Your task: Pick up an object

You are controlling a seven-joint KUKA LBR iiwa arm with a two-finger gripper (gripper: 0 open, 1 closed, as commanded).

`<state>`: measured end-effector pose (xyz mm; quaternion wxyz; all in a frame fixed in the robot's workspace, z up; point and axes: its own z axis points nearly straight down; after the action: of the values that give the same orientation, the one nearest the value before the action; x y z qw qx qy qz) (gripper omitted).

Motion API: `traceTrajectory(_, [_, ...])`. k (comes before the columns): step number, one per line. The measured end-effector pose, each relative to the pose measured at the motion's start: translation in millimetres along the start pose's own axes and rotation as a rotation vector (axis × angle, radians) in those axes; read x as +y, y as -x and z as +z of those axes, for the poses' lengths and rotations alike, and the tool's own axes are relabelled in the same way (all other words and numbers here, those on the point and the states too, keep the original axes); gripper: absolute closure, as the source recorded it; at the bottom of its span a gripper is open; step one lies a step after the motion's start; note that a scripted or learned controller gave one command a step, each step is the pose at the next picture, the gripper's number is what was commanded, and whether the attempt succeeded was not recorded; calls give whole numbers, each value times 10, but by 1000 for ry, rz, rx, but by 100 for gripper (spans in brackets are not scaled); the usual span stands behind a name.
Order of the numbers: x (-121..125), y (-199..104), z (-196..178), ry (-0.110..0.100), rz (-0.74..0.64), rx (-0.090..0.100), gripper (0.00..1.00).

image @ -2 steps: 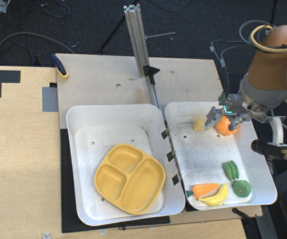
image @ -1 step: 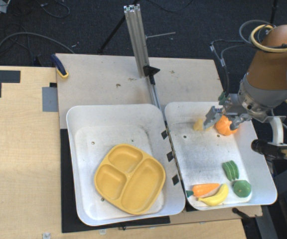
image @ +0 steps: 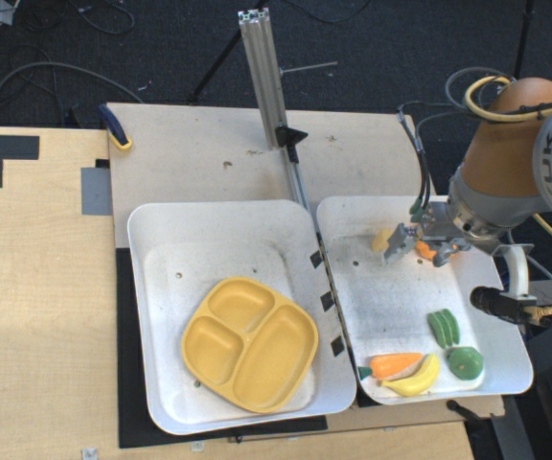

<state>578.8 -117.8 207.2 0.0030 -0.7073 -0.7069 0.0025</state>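
My gripper point(image: 418, 241) hangs low over the far part of the right bin point(image: 391, 300), below the grey wrist and orange band. A small yellow piece point(image: 381, 241) lies just left of the gripper, and a small orange piece point(image: 427, 252) shows right beside it on its right. I cannot tell whether either piece touches the gripper. Near the bin's front right corner lie a green vegetable point(image: 443, 327), a round green fruit point(image: 465, 362), an orange carrot point(image: 395, 364) and a yellow banana point(image: 415, 378).
The left bin point(image: 161, 233) holds a yellow divided plate point(image: 249, 343). A metal post point(image: 264, 75) rises behind the bins, with a divider between them. Cables and a black part of the arm point(image: 506, 303) overhang the right bin's right edge.
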Motion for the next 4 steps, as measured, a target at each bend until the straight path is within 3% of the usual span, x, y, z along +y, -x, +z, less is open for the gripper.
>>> traceTrajectory(2, [-55,-51,1116,7,1,0,0])
traceTrajectory(3, [-62,-49,1013,5,5,2,100])
traceTrajectory(4, [-51,64,451,10,4,-2,100])
